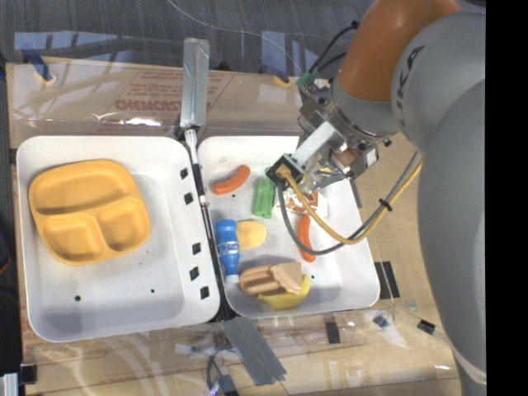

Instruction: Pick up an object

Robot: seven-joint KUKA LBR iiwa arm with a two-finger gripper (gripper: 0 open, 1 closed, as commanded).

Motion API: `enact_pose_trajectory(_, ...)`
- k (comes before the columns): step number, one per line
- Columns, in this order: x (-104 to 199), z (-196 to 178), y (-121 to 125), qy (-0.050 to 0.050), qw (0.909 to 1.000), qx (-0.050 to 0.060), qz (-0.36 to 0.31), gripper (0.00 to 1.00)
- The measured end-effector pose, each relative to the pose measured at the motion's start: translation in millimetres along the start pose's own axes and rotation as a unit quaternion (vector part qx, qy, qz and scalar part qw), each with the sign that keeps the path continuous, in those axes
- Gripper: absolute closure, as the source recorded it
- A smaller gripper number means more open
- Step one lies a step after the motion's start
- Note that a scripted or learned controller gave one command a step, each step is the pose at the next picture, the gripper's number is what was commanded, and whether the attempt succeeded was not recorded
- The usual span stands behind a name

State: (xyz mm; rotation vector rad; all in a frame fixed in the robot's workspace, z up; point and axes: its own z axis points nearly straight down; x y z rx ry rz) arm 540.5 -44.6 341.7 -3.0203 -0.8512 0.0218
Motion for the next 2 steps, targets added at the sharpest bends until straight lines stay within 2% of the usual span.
enact_pose_trajectory(1, -18.5, 87.9, -48.1, 0.001, 0.9997, 0.000, -0.023, 1.00)
enact_pose_trajectory(2, -61.5, 148.2, -21.3, 0.002, 1.0000, -0.001, -0.005, 1.00)
